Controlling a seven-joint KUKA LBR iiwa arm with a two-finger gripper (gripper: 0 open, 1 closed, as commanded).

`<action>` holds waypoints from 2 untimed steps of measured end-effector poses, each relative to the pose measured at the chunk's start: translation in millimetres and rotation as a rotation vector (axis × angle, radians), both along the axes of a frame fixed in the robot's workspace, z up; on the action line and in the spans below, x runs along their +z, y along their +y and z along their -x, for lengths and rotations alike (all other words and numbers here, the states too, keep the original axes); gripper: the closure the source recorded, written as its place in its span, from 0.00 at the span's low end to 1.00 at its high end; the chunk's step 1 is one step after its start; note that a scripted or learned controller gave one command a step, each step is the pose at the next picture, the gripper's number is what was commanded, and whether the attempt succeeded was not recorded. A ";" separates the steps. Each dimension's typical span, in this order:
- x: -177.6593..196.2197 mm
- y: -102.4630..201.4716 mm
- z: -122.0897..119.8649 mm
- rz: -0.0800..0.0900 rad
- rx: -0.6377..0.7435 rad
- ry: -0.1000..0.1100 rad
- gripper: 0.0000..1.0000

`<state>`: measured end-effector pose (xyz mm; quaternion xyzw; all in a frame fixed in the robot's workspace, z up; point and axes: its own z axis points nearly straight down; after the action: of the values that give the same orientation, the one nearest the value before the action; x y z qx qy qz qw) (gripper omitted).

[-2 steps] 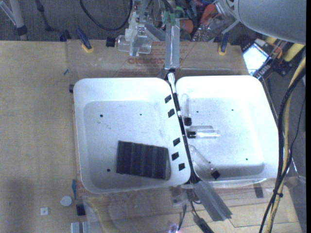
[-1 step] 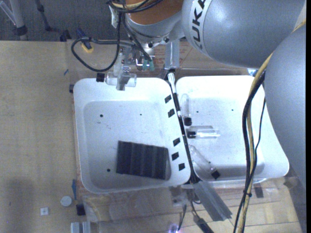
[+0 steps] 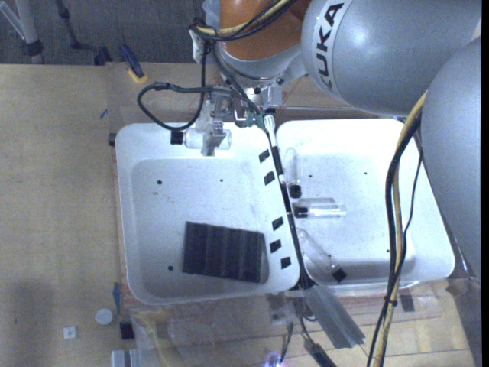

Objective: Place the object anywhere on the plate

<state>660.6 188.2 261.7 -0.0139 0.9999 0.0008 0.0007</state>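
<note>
Tan table (image 3: 53, 205); clear object (image 3: 321, 209) lay in rt bin (image 3: 367, 167), long axis parallel w/ near edge. Claw (image 3: 212, 140) over left bin (image 3: 122, 205), grip unreadable.

Looks down at a slant on two shallow white bins set side by side, a left bin (image 3: 153, 220) and a right bin (image 3: 367, 167). Finds a dark ribbed plate (image 3: 223, 252) lying flat in the near part of the left bin, slightly askew. Shows a clear object (image 3: 319, 209) with a dark end lying in the right bin near its left wall, well apart from the plate. Places the gripper (image 3: 208, 145) over the far rim of the left bin, under the grey arm (image 3: 382, 37) and its orange band (image 3: 256, 14). Notes small black tabs (image 3: 275, 224) along the rim between the bins.
</note>
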 end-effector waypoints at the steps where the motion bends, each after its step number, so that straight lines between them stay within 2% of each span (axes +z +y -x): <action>1: -44.7 -55.7 -6.5 0.000 0.037 0.000 1.00; 2: -129.4 0.3 -6.1 -0.001 0.475 -0.001 1.00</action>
<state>666.7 188.5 132.3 -0.2487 0.9686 0.0014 0.0009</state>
